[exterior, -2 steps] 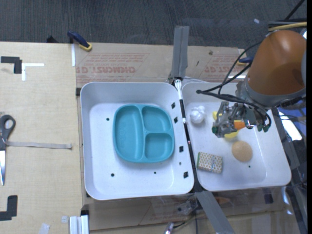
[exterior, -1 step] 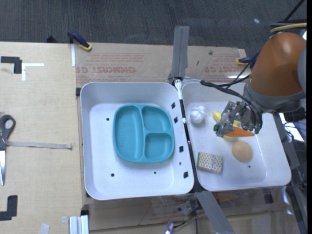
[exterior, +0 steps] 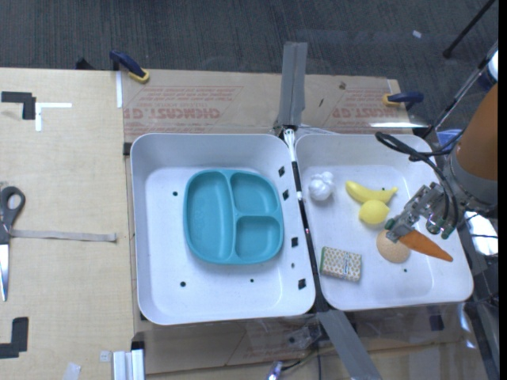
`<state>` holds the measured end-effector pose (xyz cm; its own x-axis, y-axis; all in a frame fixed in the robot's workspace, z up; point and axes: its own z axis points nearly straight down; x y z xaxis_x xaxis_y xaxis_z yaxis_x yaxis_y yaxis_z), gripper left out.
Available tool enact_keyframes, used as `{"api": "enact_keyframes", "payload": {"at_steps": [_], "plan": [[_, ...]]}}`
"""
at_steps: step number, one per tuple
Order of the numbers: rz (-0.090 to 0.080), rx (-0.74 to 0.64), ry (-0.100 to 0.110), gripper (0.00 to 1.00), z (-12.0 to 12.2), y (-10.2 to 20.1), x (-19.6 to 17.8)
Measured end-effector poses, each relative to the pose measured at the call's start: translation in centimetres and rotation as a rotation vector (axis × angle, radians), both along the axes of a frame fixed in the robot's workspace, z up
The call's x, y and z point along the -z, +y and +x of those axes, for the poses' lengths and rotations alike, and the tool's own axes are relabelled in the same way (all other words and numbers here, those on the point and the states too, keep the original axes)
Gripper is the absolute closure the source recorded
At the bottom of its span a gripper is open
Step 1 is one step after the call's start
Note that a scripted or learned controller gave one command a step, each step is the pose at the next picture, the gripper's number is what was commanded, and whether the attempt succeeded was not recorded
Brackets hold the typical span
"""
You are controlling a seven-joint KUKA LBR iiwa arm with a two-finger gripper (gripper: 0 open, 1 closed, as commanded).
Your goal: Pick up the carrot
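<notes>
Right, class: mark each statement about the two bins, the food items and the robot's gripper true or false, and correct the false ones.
1. The teal divided plate lies in the left bin. True.
2. The carrot lies in the left bin. False: it is in the right bin, at the gripper.
3. The banana lies beside the lemon. True.
4. The scissors are inside a bin. False: they lie on the bench, left of both bins.
5. The arm reaches over the left bin. False: it is over the right bin.
</notes>
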<state>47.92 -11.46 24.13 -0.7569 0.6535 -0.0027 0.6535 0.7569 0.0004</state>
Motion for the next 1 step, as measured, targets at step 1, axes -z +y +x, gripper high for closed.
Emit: {"api": "enact_keyframes", "payload": {"at_steps": [1], "plan": [[0.001, -0.079, -0.001, 1.0, 0.04, 6.94, 4.95]]}}
